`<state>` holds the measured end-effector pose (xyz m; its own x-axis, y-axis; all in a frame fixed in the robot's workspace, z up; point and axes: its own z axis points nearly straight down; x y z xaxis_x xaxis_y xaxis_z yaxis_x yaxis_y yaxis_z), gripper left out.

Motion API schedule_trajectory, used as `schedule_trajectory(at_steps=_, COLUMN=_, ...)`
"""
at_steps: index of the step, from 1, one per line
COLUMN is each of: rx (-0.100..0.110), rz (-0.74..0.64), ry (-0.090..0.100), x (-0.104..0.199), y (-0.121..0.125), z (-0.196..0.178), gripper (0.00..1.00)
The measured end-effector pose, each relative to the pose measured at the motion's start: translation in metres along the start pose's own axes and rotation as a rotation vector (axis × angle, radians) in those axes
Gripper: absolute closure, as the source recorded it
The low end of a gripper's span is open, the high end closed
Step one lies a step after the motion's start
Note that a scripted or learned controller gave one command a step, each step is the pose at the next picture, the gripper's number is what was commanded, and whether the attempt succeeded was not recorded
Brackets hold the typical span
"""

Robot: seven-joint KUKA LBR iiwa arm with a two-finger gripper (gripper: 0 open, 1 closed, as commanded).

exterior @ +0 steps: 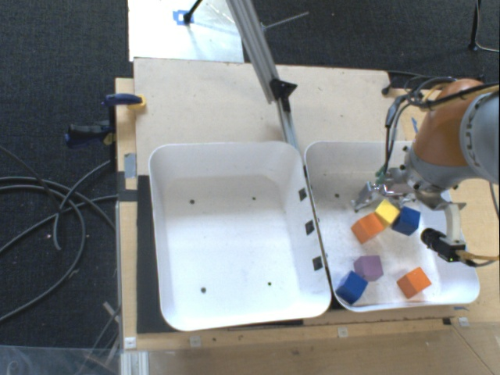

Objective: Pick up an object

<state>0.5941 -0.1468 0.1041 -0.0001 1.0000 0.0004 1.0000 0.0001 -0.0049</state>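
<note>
1. Grey and orange-banded, the arm (pixel 461 143) reaches in from the right over the right bin (pixel 336 162).
2. Its gripper (pixel 380 196) hangs low above the bin floor, beside a yellow block (pixel 387 210); whether its fingers are apart or together cannot be told from this angle.
3. Yellow block sits touching an orange block (pixel 368 228) and a blue block (pixel 406 221).
4. Nearer the front lie a purple block (pixel 369 268), a second blue block (pixel 351 287) and a second orange block (pixel 413 282).
5. Beside it stands the left bin (pixel 234 233), white and shallow.
</note>
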Motion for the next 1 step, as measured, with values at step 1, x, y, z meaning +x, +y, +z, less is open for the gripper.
schedule_trajectory(at_steps=1, rx=0.0, rz=0.002, ry=0.001, x=-0.0019, y=-0.0728, z=0.0154, gripper=0.0)
